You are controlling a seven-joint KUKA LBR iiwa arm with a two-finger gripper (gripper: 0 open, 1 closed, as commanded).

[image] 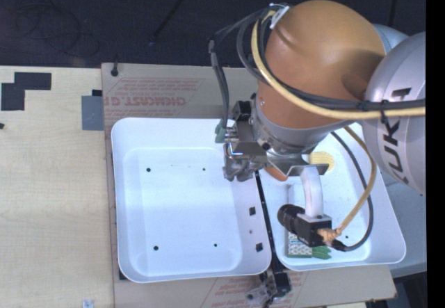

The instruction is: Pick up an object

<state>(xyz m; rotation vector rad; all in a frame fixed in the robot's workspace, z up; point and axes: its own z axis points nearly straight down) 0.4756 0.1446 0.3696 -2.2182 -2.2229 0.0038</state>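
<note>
Gripper (238, 155) hangs right over the seam between the two bins, at the right rim of the left bin (174, 209). Honestly can't tell if it's open or closed, and I see nothing held. The pickable stuff sits to its right in the right bin (386, 240). An orange piece (277, 173) is closest, tucked under the arm so its long axis is anyone's guess. A yellow piece (322, 159) lies beyond it, and a green bit (316, 252) is by the front wall. I'd shift right, though it's tight against the divider.
</note>
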